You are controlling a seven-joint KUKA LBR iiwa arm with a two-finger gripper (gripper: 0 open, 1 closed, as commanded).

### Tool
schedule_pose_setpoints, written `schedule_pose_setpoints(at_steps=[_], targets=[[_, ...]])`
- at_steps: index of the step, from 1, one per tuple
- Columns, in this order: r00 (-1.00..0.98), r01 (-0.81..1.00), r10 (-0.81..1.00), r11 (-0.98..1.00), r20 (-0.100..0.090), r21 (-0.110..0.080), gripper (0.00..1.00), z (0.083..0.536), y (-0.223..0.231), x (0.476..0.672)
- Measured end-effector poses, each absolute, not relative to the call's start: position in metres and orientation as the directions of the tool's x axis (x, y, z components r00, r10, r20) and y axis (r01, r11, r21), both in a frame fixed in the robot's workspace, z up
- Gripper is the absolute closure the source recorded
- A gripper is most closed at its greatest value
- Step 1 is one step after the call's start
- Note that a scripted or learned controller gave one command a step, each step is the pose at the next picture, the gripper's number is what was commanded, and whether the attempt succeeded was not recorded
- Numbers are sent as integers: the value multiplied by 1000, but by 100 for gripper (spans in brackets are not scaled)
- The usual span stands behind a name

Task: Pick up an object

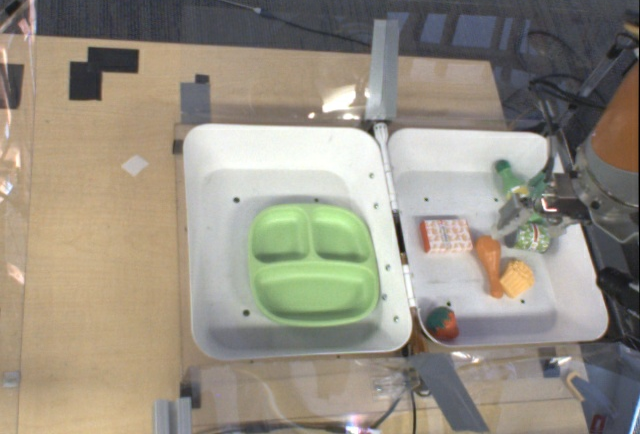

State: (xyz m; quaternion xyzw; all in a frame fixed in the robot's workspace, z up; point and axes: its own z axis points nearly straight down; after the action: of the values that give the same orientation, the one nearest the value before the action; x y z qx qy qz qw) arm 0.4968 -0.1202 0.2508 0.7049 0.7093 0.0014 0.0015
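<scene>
Camera view: the end effector (528, 214), grip unclear, is lowered beside the green can (533, 237); closing and lifting are required.

2 white bins: left bin (200, 252), right bin (570, 317). Left has 1 green divided plate (313, 264). Right has approx. 6 small items, incl. 1 carrot (489, 262), 1 red-white box (445, 235).

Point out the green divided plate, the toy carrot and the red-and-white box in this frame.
green divided plate (313, 262): camera view, on the ridge between its compartments.
toy carrot (489, 262): camera view, on the middle of its orange body.
red-and-white box (446, 235): camera view, on the centre of its top face.
</scene>
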Motion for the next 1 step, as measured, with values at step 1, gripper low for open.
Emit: schedule_pose_setpoints(at_steps=[1], targets=[[-157,988,988,157,0,2,0,145,-123,533]])
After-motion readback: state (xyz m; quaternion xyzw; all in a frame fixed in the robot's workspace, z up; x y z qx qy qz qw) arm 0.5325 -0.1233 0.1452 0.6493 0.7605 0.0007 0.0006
